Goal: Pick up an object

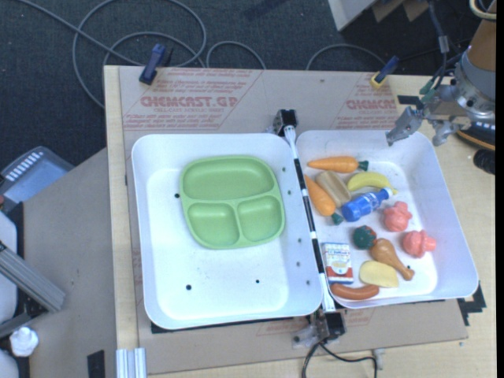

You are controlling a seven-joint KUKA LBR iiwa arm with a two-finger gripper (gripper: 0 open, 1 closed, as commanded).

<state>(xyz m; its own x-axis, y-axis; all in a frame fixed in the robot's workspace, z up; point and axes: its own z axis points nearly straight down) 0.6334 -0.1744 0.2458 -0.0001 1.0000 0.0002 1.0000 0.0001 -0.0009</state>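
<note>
Gripper hovering over right bin far corner, fingers spread, nothing btwn. Risk: toys packed tight; closing on two, or clipping rim.

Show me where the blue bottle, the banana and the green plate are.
blue bottle (364,205): camera view, middle of its body.
banana (368,182): camera view, middle of its curve.
green plate (228,181): camera view, its large top compartment.

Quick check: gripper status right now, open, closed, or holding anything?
Gripper: open, holding nothing, over the far right corner of the right bin.
</note>
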